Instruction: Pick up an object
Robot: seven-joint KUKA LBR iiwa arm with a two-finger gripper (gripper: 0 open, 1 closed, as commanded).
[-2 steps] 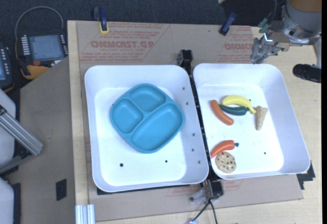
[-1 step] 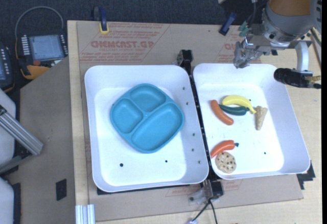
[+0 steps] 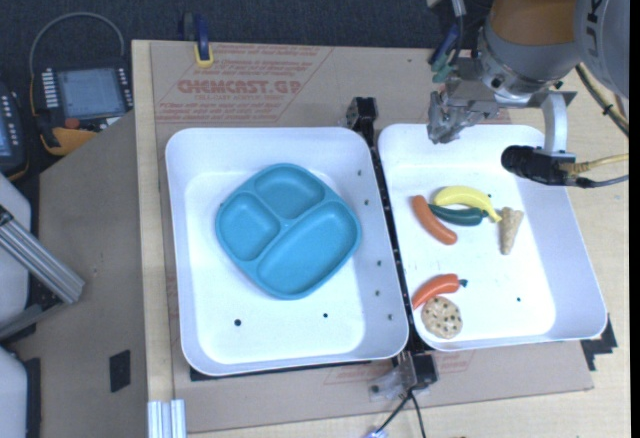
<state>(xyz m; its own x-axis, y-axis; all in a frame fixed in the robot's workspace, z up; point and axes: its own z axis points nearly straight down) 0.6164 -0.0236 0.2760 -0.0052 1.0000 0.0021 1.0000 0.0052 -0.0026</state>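
Where the right bin's point(image 3: 570, 226) far edge runs, jaws above it, aperture indiscernible, open floor beneath.

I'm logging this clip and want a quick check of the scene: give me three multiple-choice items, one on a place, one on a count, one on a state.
1. Where does the blue three-compartment plastic plate lie?
A. in the left white bin
B. in the right white bin
C. on the cardboard sheet behind the bins

2. How many sausage-shaped orange-red toy pieces lie in the right white bin?
A. one
B. two
C. four

3. How does the two-finger gripper stand to the toy food?
A. clamped on the yellow toy banana
B. pressing on the round speckled toy cookie
C. at the far rim of the right white bin, apart from every piece

Answers: 1 A, the plate fills the middle of the left bin. 2 B, one lies beside the banana, one above the cookie. 3 C, all the pieces lie nearer the camera than the gripper.
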